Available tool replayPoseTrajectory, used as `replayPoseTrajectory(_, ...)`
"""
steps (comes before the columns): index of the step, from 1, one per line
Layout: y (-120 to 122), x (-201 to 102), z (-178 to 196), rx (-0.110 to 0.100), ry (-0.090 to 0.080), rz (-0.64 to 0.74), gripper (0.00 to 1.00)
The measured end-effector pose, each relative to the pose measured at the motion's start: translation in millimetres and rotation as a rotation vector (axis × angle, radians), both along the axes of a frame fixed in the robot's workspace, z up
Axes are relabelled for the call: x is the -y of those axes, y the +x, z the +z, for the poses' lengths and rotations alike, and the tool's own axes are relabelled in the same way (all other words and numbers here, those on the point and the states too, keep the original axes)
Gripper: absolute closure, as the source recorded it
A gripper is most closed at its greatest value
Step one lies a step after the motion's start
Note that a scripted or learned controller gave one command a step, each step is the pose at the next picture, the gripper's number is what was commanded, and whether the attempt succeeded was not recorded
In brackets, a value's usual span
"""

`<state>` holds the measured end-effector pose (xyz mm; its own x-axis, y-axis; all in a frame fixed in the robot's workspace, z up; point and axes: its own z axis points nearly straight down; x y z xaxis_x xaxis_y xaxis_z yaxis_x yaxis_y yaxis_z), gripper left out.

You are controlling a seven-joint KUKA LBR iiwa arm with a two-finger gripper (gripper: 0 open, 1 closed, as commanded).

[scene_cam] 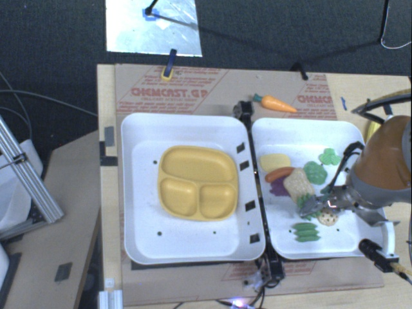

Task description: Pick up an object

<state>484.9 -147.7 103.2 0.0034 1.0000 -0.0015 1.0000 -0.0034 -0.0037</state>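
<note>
2 smooth white bins; jaws' state unclear above speckled round cookie.

Grey KUKA arm with orange band above wrist reaching in from right edge of camera view, low over bench. Orange section bulky, tilted down toward left. Grey wrist below it angled left and downward. Two-finger metal gripper at arm's left end, pointing left, close to surface. Black cable looping along wrist's upper side.
</note>
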Motion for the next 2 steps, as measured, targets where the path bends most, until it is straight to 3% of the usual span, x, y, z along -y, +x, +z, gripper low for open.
replayPoseTrajectory(1,34.2,57.3,-15.3,0.011,0.002,0.004,0.0)
replayPoseTrajectory(2,37.0,54.7,-1.7,0.022,0.001,0.006,1.0)
